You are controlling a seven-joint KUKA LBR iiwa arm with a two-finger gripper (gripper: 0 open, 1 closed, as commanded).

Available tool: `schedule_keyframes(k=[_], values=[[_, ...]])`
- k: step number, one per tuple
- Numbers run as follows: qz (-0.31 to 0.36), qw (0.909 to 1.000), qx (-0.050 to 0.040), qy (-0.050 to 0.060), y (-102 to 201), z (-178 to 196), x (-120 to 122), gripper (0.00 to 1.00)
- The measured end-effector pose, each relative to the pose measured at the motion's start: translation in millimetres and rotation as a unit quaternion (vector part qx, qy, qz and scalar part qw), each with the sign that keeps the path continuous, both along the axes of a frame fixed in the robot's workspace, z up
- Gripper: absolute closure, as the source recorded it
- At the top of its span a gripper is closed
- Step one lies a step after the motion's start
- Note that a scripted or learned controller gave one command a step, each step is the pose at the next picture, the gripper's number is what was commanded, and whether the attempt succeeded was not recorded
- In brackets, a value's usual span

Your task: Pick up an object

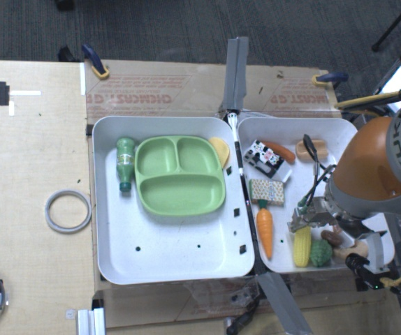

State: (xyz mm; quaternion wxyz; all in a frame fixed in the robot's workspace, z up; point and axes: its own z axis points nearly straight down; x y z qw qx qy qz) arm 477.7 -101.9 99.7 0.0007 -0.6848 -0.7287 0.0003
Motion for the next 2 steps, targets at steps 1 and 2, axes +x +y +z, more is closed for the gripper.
schedule_keyframes(k=[1,2], values=[[-0.117,0.9931,-0.0013,0.000,-8,58,55,1.00],[-0.115,0.9934,-0.0016,0.000,24,173,43,1.00]])
